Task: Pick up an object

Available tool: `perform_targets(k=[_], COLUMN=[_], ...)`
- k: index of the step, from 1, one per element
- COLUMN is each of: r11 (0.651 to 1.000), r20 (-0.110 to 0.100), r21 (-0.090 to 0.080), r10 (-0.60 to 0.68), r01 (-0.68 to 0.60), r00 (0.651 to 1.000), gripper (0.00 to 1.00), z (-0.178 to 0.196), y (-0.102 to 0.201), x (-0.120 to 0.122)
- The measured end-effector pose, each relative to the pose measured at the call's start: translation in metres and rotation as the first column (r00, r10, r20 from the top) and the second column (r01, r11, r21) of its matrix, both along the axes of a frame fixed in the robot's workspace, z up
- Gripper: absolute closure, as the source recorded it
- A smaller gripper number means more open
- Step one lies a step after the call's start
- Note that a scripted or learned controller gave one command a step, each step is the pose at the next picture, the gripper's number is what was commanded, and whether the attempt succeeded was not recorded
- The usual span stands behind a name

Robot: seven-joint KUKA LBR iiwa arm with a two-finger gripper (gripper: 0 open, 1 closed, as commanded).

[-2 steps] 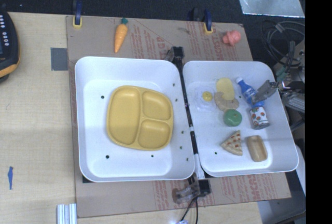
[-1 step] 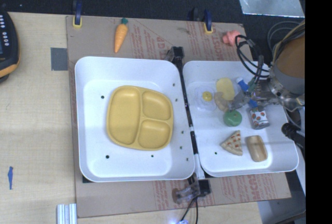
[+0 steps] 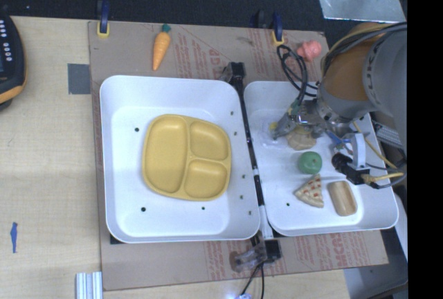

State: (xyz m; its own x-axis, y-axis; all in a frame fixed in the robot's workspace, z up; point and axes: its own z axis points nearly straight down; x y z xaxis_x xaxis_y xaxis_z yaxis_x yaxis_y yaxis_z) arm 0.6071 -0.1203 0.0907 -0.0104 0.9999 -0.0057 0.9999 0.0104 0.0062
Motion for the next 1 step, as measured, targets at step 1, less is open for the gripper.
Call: perform_targets(k=[1], r11=[1.000], r20=[-0.004], r21=[0.004], r10=[-0.004], r01=[0.004], r00=[1.000], gripper=[0.00], z=[0.0021], y=[-0.0163], x=[0.0439])
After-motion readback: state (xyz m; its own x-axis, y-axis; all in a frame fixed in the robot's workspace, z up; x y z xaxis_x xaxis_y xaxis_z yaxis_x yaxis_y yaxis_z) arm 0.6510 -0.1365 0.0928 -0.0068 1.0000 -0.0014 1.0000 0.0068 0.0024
